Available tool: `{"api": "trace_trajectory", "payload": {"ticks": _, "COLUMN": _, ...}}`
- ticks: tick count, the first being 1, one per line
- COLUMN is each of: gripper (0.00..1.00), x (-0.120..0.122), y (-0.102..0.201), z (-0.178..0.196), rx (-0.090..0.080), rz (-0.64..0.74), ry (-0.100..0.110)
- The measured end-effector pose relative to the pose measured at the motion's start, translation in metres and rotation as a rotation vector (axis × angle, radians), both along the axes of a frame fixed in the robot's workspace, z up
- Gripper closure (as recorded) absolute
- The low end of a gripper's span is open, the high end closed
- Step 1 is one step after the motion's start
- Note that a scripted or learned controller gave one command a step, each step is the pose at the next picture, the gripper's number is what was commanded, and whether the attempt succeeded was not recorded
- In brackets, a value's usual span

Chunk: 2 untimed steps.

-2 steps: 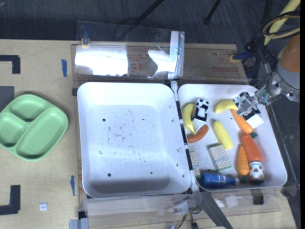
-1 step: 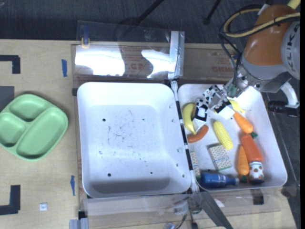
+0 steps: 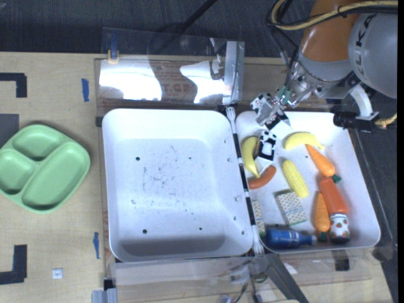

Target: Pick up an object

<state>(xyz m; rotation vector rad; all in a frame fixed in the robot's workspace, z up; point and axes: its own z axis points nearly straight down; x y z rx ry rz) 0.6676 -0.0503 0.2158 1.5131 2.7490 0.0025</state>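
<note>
Arm [image 3: 353, 36] comes in from the upper right, wrist angled down-left, orange band up top. Gripper [image 3: 268, 137] hangs over the back-left part of the right bin [image 3: 369, 216], fingers pointing down toward the bin floor. Black-and-white finger pads [image 3: 267, 145] sit between the two bananas, just beside the left one. Nothing seen between the fingers; can't tell whether they're spread or closed from this angle.

Count in the right bin:
- 2 bananas: one [image 3: 250, 155] along the left wall, one [image 3: 302, 140] near the back, right of the gripper.
- 1 corn cob [image 3: 294, 177], mid-bin.
- 1 carrot [image 3: 321, 160], right of the corn.
- 1 orange-red bottle [image 3: 334, 204] with a white label, lying toward the front right.
- 1 small orange piece [image 3: 320, 214] touching the bottle's left side; can't tell what it is.
- 1 red-orange sausage-like piece [image 3: 262, 178], touching the left banana's lower end.
- 1 flat patterned pad [image 3: 291, 207], looks like a sponge, front-centre.
- 1 blue bottle [image 3: 288, 237] lying along the front wall.

All pickable objects are in the right bin, none lifted.

Left bin [image 3: 170, 175]: bare floor with scuff marks.

Outside the bins: 1 green divided plate [image 3: 41, 167] on the bench [image 3: 50, 245], well left.
</note>
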Motion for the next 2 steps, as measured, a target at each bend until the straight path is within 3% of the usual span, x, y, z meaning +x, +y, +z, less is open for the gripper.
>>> {"api": "trace_trajectory", "payload": {"ticks": 1, "gripper": 0.0, "x": 0.0, "y": 0.0, "z": 0.0, "rx": 0.0, "rz": 0.0, "ry": 0.0}}
{"api": "trace_trajectory", "payload": {"ticks": 2, "gripper": 0.0, "x": 0.0, "y": 0.031, "z": -0.03, "rx": 0.0, "rz": 0.338, "ry": 0.002}}
